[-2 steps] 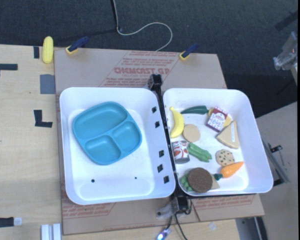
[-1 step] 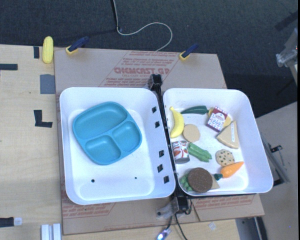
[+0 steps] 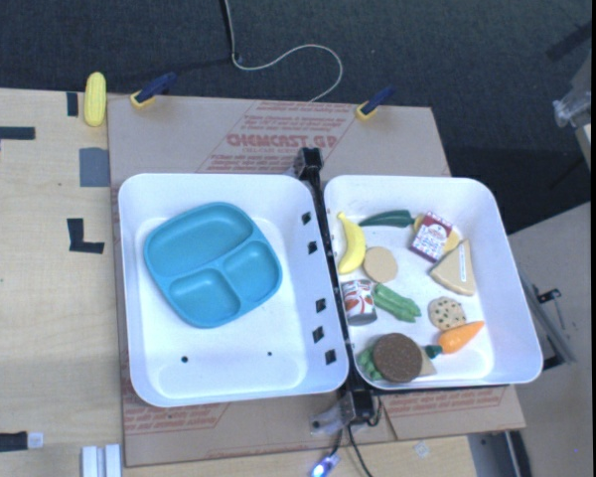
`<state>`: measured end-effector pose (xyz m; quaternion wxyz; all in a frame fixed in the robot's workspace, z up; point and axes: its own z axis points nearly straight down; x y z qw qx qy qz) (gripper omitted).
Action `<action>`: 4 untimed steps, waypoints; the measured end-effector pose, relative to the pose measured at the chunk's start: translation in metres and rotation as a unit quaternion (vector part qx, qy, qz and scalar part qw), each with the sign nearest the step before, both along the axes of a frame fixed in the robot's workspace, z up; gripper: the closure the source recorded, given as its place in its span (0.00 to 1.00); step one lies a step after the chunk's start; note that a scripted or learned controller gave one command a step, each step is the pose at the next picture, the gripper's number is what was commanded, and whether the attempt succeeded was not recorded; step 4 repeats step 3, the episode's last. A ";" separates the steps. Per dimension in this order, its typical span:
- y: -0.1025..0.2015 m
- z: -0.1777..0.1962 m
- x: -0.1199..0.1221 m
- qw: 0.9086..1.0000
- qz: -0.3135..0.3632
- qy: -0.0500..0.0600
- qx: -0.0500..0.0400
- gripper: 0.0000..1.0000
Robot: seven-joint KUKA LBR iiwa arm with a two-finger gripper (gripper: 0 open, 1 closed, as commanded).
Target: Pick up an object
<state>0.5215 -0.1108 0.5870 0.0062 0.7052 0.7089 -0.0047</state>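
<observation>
- So basically nothing's been picked up yet, as far as I can tell. All the toy food is lying loose in the right bin (image 3: pixel 507 266), nothing lifted.
- What's in there: a yellow banana (image 3: pixel 351 243) at the left side by the divider, a dark green pepper (image 3: pixel 385 219) just beyond it at the far side, a round tan cracker (image 3: pixel 380 264) beside the banana, a small can (image 3: pixel 358 301) near the divider, a green pod (image 3: pixel 397 303) right next to the can.
- Over to the right: a red-and-white box (image 3: pixel 431 236), a cheese wedge (image 3: pixel 456 268) touching it, a cookie (image 3: pixel 445 312), a carrot (image 3: pixel 461 336), and a burger (image 3: pixel 397 357) at the near edge.
- The left bin (image 3: pixel 139 346) just has a blue divided plate (image 3: pixel 212 263) in it.
- Can't tell what the gripper is doing, open or closed, so no claim there.
- My guess: the whole job is left. Choose a piece, come down on it, grab, lift. The carrot or the banana look like easier targets since they sit a bit apart from their neighbours.
</observation>
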 end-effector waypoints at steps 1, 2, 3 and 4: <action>0.000 0.010 0.000 1.000 0.000 0.000 0.000 1.00; 0.000 0.020 0.001 1.000 0.000 0.000 -0.001 1.00; 0.001 0.030 0.001 1.000 0.000 0.000 -0.001 1.00; 0.001 0.030 0.001 1.000 0.000 0.000 -0.001 1.00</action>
